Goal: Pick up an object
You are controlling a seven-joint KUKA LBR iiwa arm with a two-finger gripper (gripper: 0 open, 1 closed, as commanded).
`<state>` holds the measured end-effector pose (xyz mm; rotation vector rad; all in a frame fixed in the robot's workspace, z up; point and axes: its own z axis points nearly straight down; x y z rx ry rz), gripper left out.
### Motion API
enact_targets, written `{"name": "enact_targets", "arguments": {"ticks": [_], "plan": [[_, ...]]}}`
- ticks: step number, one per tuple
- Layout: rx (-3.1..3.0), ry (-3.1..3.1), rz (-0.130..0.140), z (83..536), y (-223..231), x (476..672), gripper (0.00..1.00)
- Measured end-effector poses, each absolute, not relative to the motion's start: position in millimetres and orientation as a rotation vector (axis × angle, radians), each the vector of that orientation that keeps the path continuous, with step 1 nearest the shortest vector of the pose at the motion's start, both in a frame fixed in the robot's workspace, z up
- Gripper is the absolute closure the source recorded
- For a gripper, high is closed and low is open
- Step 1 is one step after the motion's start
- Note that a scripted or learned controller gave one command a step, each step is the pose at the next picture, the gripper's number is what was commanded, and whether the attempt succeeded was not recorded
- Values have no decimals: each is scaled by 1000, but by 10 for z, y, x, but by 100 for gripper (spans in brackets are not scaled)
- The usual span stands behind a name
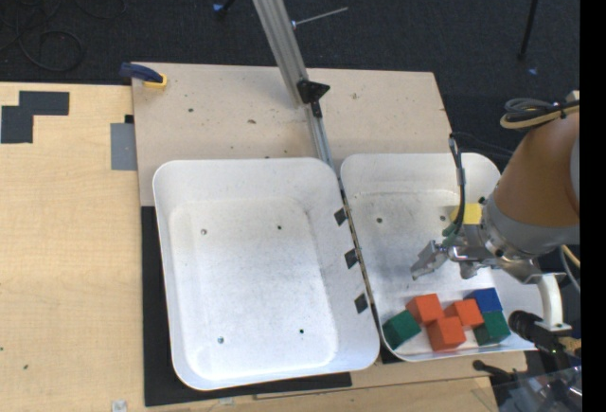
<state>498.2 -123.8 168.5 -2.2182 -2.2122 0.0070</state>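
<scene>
The tabletop (237,107) carries two shallow white bins set side by side, rims touching along a central seam marked by three small black clips. At the tabletop's far left corner lies a small blue and yellow clamp (144,74).

The left bin (180,202) presents a bare, speckled floor from rim to rim, giving unobstructed room across its whole width. Its raised rim is rounded at the corners.

An aluminium rail (275,17) rises at a slant from the seam behind the bins, leaning toward the far left.

The right bin (398,183) has open floor in its far half. Its near end is crowded: a dark green block (401,329) lies nearest the seam, an orange block (425,307) sits just beside it, a second orange block (447,333) is nearer the front rim, and a third orange block (468,312) lies to the right. A blue block (487,299) and another green block (491,330) close the cluster near the right rim. A yellow block (471,212) shows farther back, partly hidden by the arm.

The arm (540,183) enters from the right and bends down over the right bin. The pincer (431,259) points left, low over the bin floor, just behind the block cluster. Its fingers appear slightly apart, with nothing visible between them.
</scene>
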Motion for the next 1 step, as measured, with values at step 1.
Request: {"name": "enact_targets", "arguments": {"ticks": [1], "plan": [[-2218,-2212,7,1247,-1237,4959,0]]}}
